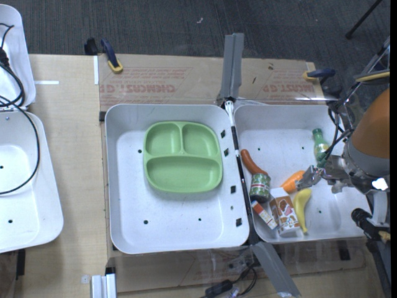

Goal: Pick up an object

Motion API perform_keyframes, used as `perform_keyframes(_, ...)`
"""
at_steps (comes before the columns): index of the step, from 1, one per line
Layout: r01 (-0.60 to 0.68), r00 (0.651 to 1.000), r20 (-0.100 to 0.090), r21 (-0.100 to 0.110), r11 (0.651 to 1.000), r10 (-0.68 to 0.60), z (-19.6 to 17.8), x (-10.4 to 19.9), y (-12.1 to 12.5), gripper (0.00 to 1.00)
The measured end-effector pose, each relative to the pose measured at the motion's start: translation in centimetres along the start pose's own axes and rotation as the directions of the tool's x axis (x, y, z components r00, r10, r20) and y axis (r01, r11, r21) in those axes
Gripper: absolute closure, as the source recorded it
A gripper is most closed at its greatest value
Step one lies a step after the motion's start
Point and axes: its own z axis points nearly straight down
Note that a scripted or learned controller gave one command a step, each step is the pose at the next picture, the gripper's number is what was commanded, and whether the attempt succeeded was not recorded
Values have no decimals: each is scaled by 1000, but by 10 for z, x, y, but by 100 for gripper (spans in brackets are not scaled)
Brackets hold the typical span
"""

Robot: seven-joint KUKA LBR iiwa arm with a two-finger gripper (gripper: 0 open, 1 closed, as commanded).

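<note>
- A wooden counter [74,166] is seen from above against a dark floor, and two shallow white bins are carried on it side by side.
- The left bin [124,216], at the centre of the frame, is occupied by a green divided plate [183,157] lying flat.
- The right bin [273,126] holds a cluster of small things at its lower left: a red-orange sausage-like item [251,162], a small can [260,186], a flat printed packet [286,215], a banana [301,205] and an orange carrot-like piece [293,180].
- A green bottle [319,143] is found apart from these, toward the bin's upper right.
- The pincer [315,176] is seen low over the right bin at the right of the frame, just beside the orange piece and the top of the banana.
- Whether the pincer is spread or pressed together cannot be told; nothing is visibly pinched.
- Risk is judged high: the orange piece and banana lie touching or nearly so, so one could be pushed aside or two caught at once.
- A rounded item could slip out on lifting.
</note>
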Motion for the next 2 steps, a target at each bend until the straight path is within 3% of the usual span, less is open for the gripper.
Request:
perform_keyframes(1,116,993,11,-33,993,-116,29,25,-15,0)
perform_keyframes(2,14,1000,1,-3,1000,-14,-57,42,-25,0)
